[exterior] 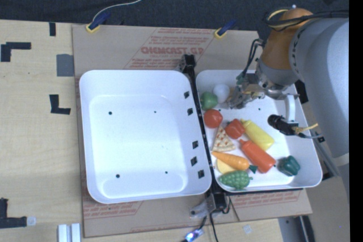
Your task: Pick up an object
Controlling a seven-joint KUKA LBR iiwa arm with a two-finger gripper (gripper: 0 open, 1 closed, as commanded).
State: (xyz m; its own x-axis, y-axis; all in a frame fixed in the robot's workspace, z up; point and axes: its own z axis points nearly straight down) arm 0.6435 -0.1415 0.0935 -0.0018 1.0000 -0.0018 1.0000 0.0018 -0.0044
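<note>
End effector [243,94], grip state unclear, hovers near diagonal yellow piece [258,134].

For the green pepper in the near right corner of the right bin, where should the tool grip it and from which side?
Probably from straight above, pinching the green pepper across its body. It lies apart from the red pepper on one side, but close to the right bin's wall on the other, so a side approach looks cramped. Setting the pinch parallel to that wall should keep the fingers off it.
</note>
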